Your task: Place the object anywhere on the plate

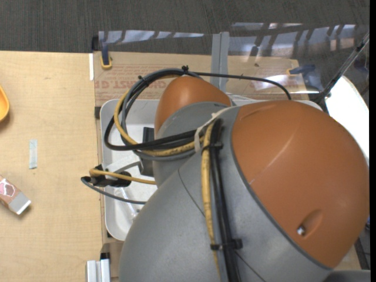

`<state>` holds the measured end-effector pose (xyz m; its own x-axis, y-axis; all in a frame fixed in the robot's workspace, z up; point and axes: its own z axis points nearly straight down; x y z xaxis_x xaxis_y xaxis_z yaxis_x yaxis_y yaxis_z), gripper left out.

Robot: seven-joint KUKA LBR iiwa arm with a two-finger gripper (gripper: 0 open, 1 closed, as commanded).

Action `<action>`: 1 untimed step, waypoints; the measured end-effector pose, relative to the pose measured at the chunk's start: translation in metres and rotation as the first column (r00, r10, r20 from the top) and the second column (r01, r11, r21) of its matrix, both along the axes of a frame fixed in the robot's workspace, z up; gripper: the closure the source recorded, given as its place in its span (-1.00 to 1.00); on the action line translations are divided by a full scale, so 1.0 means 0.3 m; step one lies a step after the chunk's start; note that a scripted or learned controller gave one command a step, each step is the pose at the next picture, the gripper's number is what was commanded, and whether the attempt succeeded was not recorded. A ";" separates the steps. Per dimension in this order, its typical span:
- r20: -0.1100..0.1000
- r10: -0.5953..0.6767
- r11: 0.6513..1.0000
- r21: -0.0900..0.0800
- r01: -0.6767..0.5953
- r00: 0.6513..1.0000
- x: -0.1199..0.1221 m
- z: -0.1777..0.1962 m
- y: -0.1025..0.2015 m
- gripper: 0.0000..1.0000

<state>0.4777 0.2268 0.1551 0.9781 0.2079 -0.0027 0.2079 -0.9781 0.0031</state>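
The arm's grey and orange body (pixel 252 181) looms large over the bench and covers most of both bins. Only the left rim and a strip of floor of the left white bin (pixel 111 157) show beside it. Black and yellow cables (pixel 126 131) loop out from the arm over that bin. The arm's bulk hides the plate, the object and the gripper's fingers.
A tan bench top (pixel 47 110) lies left of the bin. On it lie a small grey strip (pixel 33 154), a pink and grey item (pixel 13 196) at the left edge, and an orange thing (pixel 3 103) cut off by the frame. A clear wall (pixel 282 40) stands at the back.
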 end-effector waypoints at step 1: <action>-0.003 -0.010 1.000 -0.001 0.010 1.000 -0.004 -0.216 0.000 -1.00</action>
